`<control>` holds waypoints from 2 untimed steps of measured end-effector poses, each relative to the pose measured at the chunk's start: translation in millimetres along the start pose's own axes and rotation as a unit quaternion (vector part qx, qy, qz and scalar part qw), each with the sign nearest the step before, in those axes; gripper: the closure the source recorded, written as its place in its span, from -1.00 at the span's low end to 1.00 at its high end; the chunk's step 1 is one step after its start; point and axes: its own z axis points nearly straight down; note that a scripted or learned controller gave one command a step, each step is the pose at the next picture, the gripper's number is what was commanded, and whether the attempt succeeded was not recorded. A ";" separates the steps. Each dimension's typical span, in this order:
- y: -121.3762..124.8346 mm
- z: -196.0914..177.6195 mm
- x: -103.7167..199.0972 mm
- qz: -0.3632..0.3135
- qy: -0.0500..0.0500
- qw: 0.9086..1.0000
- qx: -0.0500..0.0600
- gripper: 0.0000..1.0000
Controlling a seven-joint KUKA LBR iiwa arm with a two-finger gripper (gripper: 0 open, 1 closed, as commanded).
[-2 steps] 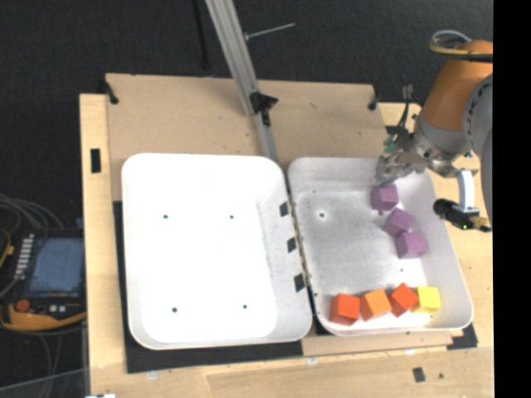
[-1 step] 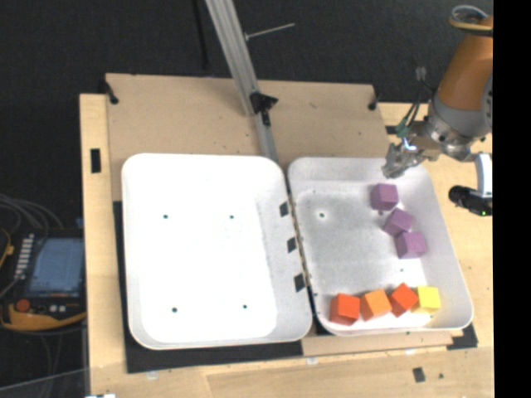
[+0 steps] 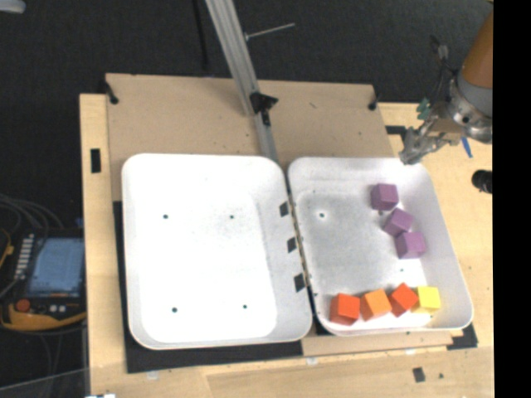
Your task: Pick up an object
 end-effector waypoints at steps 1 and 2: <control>0.7 -4.7 -1.0 -0.001 0.001 1.000 0.002 1.00; -5.0 -13.7 49.8 -0.003 0.002 1.000 0.003 1.00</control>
